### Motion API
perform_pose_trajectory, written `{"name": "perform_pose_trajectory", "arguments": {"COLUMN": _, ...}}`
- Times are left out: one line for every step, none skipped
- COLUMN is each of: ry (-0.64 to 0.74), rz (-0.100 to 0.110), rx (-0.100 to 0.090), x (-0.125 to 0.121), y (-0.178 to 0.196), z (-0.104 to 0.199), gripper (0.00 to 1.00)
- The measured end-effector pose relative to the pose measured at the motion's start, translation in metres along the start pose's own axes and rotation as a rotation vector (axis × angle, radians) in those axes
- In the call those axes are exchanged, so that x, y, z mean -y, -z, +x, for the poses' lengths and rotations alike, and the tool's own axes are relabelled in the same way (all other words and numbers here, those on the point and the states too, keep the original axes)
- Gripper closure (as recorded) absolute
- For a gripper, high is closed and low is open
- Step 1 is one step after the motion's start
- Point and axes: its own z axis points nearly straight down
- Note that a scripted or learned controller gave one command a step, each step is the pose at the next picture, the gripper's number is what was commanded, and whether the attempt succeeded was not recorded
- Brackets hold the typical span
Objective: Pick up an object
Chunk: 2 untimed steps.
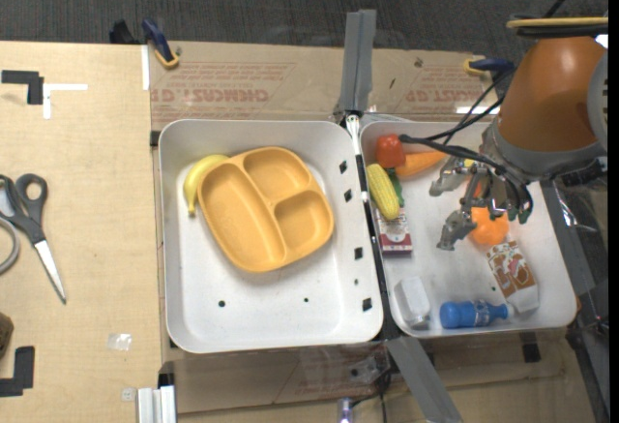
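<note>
My gripper [453, 209] hangs low over the middle of the right bin [561, 315], its two metal fingers [450, 235] spread open with nothing between them. An orange fruit [491, 230] lies just right of the fingers, close to touching them. Around it in this bin lie a corn cob [383, 191], a red tomato-like piece [390, 151], a carrot [422, 163], a small red and white box [395, 239], a printed packet [512, 277], a blue bottle [473, 315] and a clear tub [413, 301].
The left bin [261, 315] holds a yellow divided plate [266, 208] with a banana [198, 177] at its left rim. Scissors [35, 229] lie on the bench at far left. The arm's orange band [551, 92] looms over the right bin's far corner.
</note>
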Motion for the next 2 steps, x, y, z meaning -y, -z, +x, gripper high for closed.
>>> {"name": "perform_pose_trajectory", "arguments": {"ry": 0.011, "rz": 0.001, "rx": 0.002, "x": 0.059, "y": -0.062, "z": -0.028, "gripper": 0.0}}
{"name": "perform_pose_trajectory", "arguments": {"ry": -0.041, "rz": 0.001, "rx": 0.005, "x": 0.076, "y": -0.06, "z": -0.053, "gripper": 0.0}}
